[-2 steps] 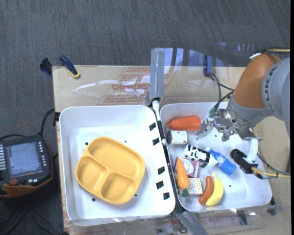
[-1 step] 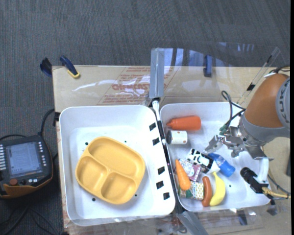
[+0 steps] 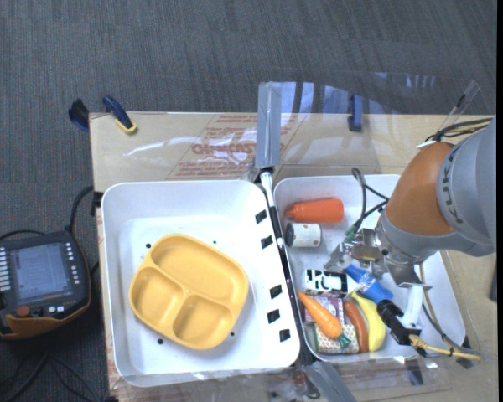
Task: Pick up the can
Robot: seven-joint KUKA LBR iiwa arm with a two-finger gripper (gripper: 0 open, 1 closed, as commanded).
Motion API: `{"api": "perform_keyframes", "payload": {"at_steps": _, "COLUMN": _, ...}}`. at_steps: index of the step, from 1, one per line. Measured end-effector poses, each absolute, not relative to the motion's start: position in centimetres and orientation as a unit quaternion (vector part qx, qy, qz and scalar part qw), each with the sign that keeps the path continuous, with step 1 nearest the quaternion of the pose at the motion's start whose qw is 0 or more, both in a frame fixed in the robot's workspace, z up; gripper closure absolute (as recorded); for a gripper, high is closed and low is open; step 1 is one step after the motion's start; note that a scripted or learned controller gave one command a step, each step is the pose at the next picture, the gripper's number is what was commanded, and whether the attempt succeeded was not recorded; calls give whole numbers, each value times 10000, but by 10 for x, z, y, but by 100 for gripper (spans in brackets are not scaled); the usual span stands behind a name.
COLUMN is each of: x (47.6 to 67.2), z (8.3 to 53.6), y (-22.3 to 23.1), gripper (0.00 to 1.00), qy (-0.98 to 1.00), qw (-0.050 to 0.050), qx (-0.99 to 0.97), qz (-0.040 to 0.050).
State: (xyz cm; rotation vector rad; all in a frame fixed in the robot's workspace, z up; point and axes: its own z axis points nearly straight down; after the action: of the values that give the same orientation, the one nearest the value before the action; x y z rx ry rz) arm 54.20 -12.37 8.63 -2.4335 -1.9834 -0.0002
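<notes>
Small white cylindrical can with dark end (image 3: 303,234): on its side in the right-hand white plastic bin (image 3: 453,296), long axis left-right, just below the orange bottle (image 3: 315,210).

Tool (image 3: 362,262): to the right of the can and slightly nearer the camera, close but apart. Open or closed, cannot tell.

Grey arm with orange band (image 3: 425,201): reaching in from beyond the can's right, wrist bent down over the bin's clutter.

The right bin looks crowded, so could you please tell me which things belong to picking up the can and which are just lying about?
For the job: can; gripper.

Lying about: orange bottle; carrot; banana; yellow divided plate.
</notes>
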Motion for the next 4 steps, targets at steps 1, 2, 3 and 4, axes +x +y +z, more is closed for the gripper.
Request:
{"api": "perform_keyframes", "payload": {"at_steps": 1, "x": 582, "z": 121, "y": -180, "gripper": 0, "qy": -6197, "qw": 10, "qx": -7848, "qz": 4}}
{"api": "perform_keyframes", "payload": {"at_steps": 2, "x": 552, "z": 85, "y": -88, "gripper": 0, "qy": -5643, "qw": 21, "qx": -8256, "qz": 14}}
{"api": "perform_keyframes", "payload": {"at_steps": 3, "x": 553, "z": 93, "y": -88, "gripper": 100, "qy": -5633, "qw": 35, "qx": -8262, "qz": 20}}
{"api": "perform_keyframes", "payload": {"at_steps": 4, "x": 553, "z": 267, "y": -122, "gripper": 100, "qy": -5024, "qw": 10, "qx": -8646, "qz": 20}}
